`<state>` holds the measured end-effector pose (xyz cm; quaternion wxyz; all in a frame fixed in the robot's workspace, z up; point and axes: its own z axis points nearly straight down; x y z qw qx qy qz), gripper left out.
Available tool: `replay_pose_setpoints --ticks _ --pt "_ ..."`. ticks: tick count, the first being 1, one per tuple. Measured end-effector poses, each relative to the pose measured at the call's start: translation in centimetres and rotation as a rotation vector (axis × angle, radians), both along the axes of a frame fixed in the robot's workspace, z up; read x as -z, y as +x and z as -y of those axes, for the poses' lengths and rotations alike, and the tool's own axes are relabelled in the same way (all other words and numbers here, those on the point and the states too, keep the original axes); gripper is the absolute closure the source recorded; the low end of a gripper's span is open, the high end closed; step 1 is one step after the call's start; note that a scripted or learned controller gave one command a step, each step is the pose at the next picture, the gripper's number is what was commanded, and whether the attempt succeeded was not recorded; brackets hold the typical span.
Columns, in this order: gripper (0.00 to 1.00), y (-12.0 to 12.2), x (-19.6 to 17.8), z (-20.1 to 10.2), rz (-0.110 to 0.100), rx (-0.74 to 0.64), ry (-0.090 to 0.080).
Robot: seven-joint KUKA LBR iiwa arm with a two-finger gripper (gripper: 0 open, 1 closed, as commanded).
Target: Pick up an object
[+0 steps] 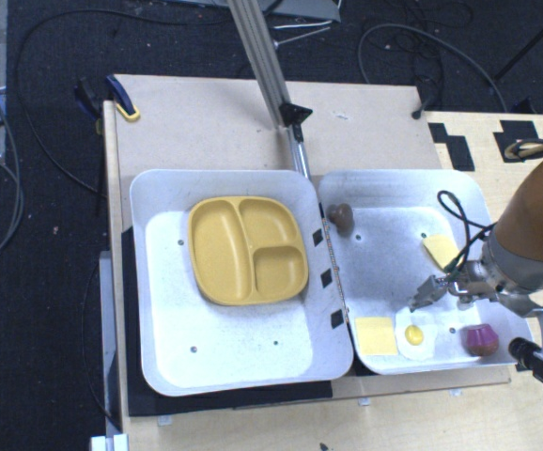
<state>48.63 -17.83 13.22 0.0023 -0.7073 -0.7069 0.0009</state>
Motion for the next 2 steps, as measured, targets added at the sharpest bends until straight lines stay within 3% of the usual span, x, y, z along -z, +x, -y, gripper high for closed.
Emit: replay_pose_setpoints --ticks 1,2 --pt "1.00 0.1 -1.3 0.1 0.004 0.001 -0.002" --pt "1.00 0.6 -5.6 0.0 0.009 -0.003 -0.004"
